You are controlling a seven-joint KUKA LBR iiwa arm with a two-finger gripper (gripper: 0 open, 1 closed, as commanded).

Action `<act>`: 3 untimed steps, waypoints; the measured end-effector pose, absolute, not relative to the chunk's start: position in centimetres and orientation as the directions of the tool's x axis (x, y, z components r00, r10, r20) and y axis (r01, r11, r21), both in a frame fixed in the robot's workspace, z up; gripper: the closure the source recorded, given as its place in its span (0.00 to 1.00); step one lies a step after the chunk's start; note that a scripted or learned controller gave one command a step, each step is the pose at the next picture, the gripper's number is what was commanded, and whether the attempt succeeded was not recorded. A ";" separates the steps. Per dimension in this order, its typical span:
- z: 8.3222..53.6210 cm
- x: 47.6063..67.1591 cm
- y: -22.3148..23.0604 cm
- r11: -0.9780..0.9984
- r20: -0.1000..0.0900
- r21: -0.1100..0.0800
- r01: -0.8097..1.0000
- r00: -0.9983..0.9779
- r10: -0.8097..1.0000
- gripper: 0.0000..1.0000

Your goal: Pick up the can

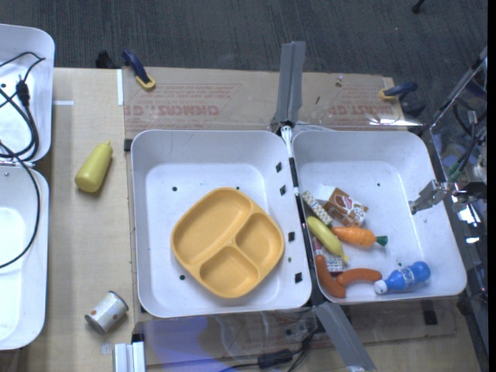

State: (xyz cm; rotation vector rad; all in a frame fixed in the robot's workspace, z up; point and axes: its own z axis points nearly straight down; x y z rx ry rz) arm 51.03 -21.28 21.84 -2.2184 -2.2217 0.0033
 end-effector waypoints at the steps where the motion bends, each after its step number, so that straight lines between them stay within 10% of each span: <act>1: 10.1 48.1 -20.5 -0.178 0.006 -0.003 0.984 0.178 0.984 0.00; 2: 9.0 51.5 -20.3 -0.287 0.012 -0.011 0.958 0.287 0.958 0.00; 3: 9.0 59.2 -20.1 -0.497 0.011 -0.013 0.868 0.497 0.868 0.00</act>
